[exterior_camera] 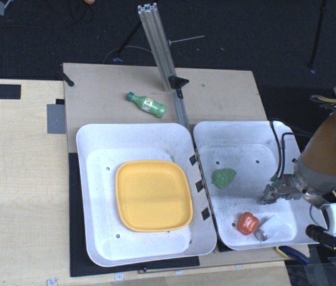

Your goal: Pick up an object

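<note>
No text, number or brand can be read. A pale label is seen on the green bottle (146, 104) at 12 o'clock, but its print is too small.

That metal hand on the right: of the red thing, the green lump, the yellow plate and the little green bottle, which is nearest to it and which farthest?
Measured from the hand in the camera view:
1. Red thing, in the right bin, just below-left of the hand.
2. Green lump, same bin, nearer the divider.
3. Yellow plate, in the left bin.
4. Green bottle, lying on the bench behind the bins.
</note>
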Robot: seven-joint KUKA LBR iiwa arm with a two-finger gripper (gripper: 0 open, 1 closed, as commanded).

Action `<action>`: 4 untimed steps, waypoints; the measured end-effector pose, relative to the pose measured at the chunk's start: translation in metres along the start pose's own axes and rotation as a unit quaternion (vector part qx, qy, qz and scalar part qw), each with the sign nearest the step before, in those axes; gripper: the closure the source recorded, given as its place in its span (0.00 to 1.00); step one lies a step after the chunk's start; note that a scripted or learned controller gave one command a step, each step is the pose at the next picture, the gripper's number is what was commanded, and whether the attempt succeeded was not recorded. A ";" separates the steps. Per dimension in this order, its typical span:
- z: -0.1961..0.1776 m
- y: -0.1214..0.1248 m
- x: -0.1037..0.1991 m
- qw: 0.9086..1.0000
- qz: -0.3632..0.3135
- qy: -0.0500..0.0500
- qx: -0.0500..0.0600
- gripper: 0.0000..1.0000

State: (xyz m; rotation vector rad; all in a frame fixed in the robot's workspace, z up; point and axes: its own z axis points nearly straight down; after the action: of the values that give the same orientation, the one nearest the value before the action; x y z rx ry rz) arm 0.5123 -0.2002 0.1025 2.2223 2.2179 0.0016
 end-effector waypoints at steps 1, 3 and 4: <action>-0.056 -0.004 -0.009 1.000 0.000 -0.001 -0.001 1.00; -0.122 -0.008 -0.020 1.000 0.000 0.000 0.001 1.00; -0.113 -0.005 0.030 1.000 -0.003 0.001 0.002 1.00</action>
State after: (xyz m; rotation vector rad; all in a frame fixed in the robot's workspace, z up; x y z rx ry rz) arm 0.5072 -0.1703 0.2151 2.2190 2.2264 0.0002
